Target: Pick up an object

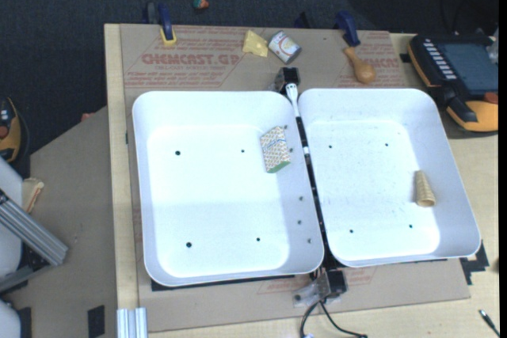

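White plastic is what you are working over: the left bin (pixel 210 202) holds a small green-and-white patterned packet (pixel 275 149) near its right wall, towards the far side; the right bin (pixel 364 202) holds a tan cone-shaped piece (pixel 425 188) close to its right wall, lying with its narrow end away from you. Both lie free on the bin floors, well apart from each other, so you should judge the task at its very start, with a target yet to be chosen and approached; whether the gripper is open or closed you cannot tell from this view. Next you need a descent over one piece; each sits near a wall, so leave room on that side before closing.
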`<state>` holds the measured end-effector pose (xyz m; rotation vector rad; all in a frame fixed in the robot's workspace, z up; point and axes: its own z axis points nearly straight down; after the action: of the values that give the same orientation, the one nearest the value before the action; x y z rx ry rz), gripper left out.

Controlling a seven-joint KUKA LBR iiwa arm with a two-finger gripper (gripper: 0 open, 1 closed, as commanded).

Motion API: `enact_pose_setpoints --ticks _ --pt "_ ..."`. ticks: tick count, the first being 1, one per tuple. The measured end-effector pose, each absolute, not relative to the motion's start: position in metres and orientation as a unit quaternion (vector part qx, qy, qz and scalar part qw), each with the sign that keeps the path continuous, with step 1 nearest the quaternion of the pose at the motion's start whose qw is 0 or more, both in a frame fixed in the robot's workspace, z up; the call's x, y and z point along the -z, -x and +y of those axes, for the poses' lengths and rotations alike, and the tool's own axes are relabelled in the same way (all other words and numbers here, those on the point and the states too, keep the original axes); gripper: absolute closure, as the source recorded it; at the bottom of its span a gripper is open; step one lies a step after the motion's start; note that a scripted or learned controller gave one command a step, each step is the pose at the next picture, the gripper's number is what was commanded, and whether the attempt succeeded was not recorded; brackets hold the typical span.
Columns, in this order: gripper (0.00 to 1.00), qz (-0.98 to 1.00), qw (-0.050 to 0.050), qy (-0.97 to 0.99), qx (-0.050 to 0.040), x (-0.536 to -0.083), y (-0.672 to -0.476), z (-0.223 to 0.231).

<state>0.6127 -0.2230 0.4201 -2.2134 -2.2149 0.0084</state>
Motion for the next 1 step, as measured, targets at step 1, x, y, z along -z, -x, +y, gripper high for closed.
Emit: enact_pose_setpoints --ticks 1 --pt "1.00 -0.707 0.006 0.708 -0.0028 -0.3163 -0.5812 -0.2232"
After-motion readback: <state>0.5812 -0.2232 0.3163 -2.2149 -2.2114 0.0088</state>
